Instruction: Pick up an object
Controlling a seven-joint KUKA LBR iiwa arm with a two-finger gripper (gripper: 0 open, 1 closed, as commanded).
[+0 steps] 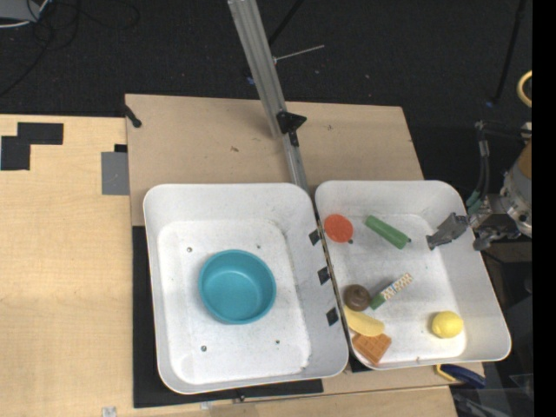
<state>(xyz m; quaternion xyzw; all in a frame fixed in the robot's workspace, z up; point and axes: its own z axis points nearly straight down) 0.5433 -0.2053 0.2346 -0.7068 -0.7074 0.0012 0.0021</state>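
Nowhere legible writing; blue bowl (238, 287).

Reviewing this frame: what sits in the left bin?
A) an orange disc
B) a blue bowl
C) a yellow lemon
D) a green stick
B: the blue bowl sits alone inside the left bin, while the lemon, green stick and orange disc all lie in the right bin.

A dark floor (104, 50) with cables (52, 3) lies behind the bench. A brown board (217, 137) covers the bench's far edge, pale wood (61, 259) its left side. A metal rail (261, 59) slants across the board
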